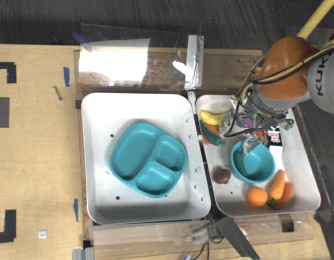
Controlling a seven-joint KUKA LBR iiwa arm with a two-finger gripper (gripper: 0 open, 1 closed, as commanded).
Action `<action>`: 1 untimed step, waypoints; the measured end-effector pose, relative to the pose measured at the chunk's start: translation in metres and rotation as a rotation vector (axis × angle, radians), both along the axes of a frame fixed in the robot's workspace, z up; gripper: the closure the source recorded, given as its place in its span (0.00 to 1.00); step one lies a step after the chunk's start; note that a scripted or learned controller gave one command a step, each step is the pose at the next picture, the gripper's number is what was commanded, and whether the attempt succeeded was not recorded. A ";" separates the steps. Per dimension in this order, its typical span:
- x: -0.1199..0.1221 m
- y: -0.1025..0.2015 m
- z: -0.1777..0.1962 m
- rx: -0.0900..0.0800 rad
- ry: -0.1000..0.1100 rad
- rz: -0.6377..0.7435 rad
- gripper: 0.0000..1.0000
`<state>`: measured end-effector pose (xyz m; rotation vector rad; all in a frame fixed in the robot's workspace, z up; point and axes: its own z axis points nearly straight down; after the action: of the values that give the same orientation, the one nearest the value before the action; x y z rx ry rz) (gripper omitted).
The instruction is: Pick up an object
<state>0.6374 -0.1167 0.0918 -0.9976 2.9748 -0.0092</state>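
The jaws (pixel 252 141) hang over the upper rim of a teal bowl (pixel 254 164) in the right bin (pixel 302 161), close to it; whether they are apart or together cannot be told, and nothing shows between them. Around the bowl lie a brown ball (pixel 222 175) to its left, an orange (pixel 257 197) and a carrot (pixel 279 187) below it, and a yellow banana (pixel 212 116) at the bin's upper left. The left bin (pixel 96 145) holds 1 teal divided plate (pixel 148 158) with 3 compartments. Both bins sit on the desk (pixel 31 145).
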 end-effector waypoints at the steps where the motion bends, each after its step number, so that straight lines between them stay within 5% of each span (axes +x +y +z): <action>1: -0.009 0.019 -0.002 0.005 -0.007 -0.048 0.00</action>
<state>0.6280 -0.0981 0.0903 -0.9239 2.9902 -0.0059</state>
